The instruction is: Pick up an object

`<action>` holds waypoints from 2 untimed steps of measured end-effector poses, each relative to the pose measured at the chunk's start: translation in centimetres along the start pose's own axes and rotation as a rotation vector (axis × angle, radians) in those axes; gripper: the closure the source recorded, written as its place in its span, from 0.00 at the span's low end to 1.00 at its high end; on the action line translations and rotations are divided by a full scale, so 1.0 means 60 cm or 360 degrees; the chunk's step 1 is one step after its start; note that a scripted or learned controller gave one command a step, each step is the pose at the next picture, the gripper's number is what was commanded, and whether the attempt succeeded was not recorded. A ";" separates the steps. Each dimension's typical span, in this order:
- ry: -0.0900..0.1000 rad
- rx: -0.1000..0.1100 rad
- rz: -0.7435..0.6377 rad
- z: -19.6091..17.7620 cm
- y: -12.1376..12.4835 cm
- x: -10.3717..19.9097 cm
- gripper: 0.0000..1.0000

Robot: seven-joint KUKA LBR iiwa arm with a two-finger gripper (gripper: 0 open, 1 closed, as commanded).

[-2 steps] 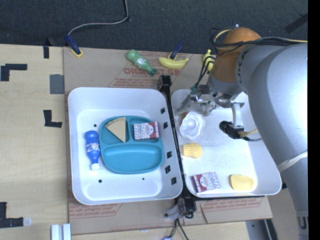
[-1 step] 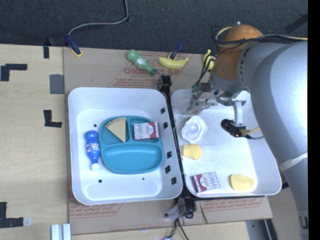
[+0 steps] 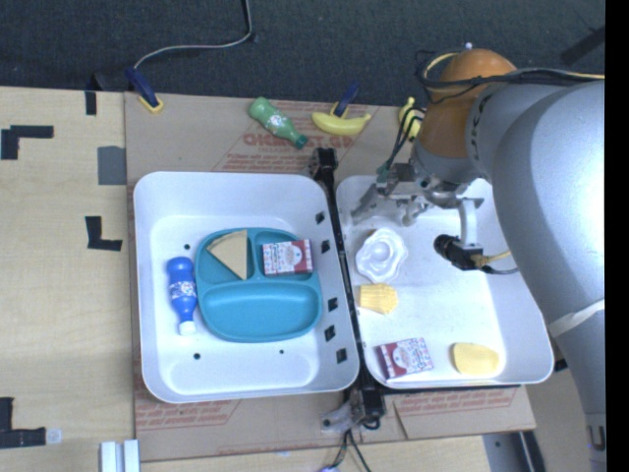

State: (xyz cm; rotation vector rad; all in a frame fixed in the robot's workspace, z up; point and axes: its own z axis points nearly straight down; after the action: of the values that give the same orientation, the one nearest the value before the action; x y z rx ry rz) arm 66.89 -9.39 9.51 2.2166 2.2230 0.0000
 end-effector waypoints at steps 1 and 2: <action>0.0000 -0.0001 0.0002 0.015 -0.025 -0.013 0.00; 0.0002 0.0000 0.0002 0.016 0.000 -0.010 0.00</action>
State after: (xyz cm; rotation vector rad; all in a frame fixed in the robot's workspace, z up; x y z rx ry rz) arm 66.89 -9.98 8.54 2.2185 2.2220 0.0015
